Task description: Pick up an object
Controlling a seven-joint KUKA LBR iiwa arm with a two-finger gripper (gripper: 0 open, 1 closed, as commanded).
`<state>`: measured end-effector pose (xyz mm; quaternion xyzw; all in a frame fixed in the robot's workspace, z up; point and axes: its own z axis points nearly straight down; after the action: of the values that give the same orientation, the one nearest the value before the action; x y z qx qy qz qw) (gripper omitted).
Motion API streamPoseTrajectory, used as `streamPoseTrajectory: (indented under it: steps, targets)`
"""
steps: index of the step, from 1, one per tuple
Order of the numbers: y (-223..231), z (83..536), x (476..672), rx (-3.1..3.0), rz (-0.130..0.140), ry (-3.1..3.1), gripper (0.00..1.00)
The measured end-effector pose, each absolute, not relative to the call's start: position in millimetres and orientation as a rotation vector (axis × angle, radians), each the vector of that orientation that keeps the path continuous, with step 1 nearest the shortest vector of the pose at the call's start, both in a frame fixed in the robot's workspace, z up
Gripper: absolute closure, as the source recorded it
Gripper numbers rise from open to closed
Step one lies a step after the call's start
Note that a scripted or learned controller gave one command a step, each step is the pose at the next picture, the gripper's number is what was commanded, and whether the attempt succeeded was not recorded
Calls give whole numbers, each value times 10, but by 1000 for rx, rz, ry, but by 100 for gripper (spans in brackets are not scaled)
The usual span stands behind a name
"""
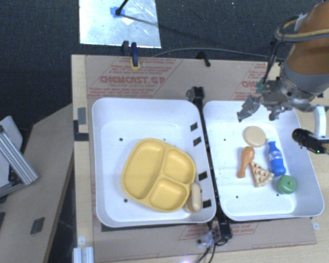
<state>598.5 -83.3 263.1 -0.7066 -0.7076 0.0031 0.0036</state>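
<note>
In the right bin (230, 201) lie a tan round cookie (254, 136), an orange drumstick (244, 161), a blue bottle (274, 158), a pizza slice (260, 175) and a green apple (287, 184). My gripper (261, 109) hovers over the bin's far edge, just above the cookie, its two dark fingers spread open with nothing between them. The left bin (115, 119) holds a yellow divided plate (158, 174) and a beige bread roll (194, 196) at the plate's right edge.
A black divider with clips (204, 147) runs between the two bins. The near left part of the right bin is bare. A silver sheet (119, 14) lies beyond the bench, and a metal rail (8, 152) stands at far left.
</note>
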Motion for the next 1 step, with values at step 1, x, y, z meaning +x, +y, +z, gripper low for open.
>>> streamPoseTrajectory:
  steps: [1]
  targets:
    - [-832, 2692, 6005, -2219, -1, -2226, 0]
